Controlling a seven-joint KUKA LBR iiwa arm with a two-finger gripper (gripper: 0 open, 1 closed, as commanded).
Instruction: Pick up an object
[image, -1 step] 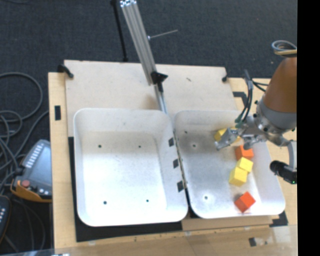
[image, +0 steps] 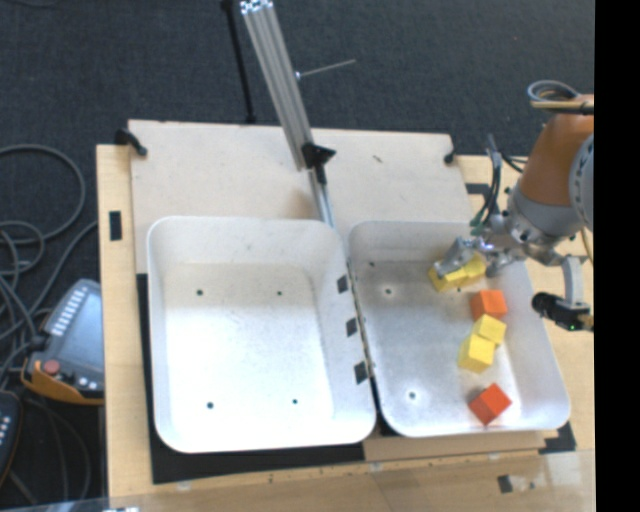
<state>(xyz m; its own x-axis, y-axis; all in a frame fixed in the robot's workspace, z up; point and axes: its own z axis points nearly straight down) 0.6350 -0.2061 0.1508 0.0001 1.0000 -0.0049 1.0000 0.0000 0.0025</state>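
You can't tell whether the gripper really clamps the yellow block at its tip; beyond the orange band, the arm is cut off.

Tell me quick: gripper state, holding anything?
Gripper: shut on the yellow block, held above the right bin.

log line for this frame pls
phase: lifting | gripper: shut on yellow block, above right white bin | in bin: two orange cubes, two yellow cubes
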